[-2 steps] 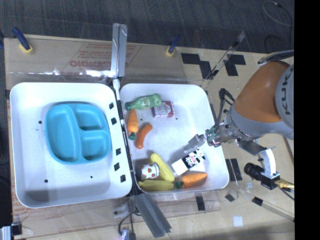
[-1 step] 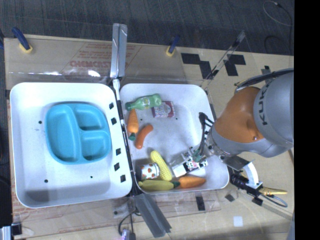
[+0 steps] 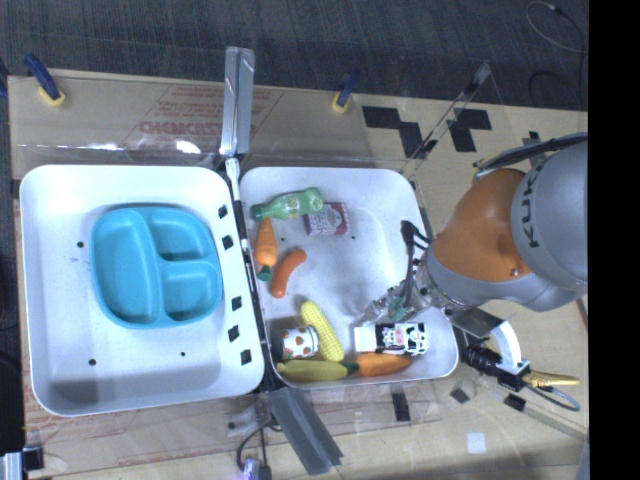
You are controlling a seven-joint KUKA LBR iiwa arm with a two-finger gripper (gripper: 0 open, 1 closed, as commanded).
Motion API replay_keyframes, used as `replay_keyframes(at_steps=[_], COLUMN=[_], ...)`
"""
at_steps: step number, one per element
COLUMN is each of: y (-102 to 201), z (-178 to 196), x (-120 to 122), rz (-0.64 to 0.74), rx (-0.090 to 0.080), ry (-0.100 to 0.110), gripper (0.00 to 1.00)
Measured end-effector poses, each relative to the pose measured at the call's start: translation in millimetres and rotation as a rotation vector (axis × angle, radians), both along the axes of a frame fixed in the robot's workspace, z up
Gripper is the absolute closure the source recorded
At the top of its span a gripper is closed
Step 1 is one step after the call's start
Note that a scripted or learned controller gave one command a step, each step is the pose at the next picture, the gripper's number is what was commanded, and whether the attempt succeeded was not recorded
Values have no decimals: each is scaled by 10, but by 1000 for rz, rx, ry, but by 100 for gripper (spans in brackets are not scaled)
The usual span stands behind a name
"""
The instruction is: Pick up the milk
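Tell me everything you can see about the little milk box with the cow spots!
The milk is a small carton, white with black cow-like patches, and looks like a toy. It lies on its side near the front right corner of the right bin. A carrot lies right against its front, and a corn cob sits a little to its left. The gripper hangs just behind it, very close; whether it touches the carton cannot be told.

- Light wooden worktop [image 3: 500, 98] with black square markings [image 3: 385, 118]
- Dark carpeted floor [image 3: 300, 8] beyond its far edge
- Blue clamps [image 3: 42, 76] grip that edge
- A cable [image 3: 555, 18] lies on the floor
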State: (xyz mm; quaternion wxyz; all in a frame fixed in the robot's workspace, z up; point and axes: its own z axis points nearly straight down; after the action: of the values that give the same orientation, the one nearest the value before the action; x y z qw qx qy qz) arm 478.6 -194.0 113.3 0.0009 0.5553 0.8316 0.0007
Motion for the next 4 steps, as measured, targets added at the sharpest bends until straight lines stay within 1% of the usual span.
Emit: replay_keyframes(at_steps=[1, 2, 3, 4], y=[-1, 7, 7, 6], z=[-2, 96, 96, 182], x=[-2, 7, 7, 271], rz=[0, 6, 6, -251], rx=[0, 0, 0, 0], ry=[1, 0, 0, 3], gripper=[0, 100, 0, 0])
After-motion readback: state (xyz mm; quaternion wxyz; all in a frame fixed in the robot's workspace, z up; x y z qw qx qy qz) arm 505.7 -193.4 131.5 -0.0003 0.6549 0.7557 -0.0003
